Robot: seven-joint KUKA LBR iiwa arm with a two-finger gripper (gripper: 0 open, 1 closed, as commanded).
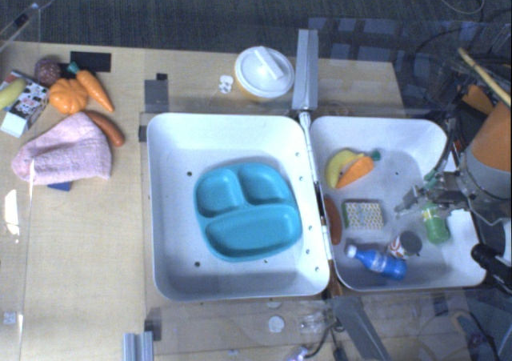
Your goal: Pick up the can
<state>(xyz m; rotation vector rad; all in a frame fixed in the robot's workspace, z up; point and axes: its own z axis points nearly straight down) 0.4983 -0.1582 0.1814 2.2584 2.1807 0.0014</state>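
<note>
The can (408, 244) stands in the right bin (400, 129), near its front, with its dark round top facing up and a red and white side showing. My gripper (430, 199) hangs over the right part of that bin, a little behind and to the right of the can. A small green object (437, 227) lies directly under the gripper, beside the can. Whether the gripper touches the green object cannot be made out.
In the right bin there are also a blue bottle (378, 262) touching the can's left side, a checkered pad (362, 214), a banana (342, 163) with a carrot (357, 170), and a brown sausage (334, 219). The left bin (172, 191) holds a blue divided tray (248, 209).
</note>
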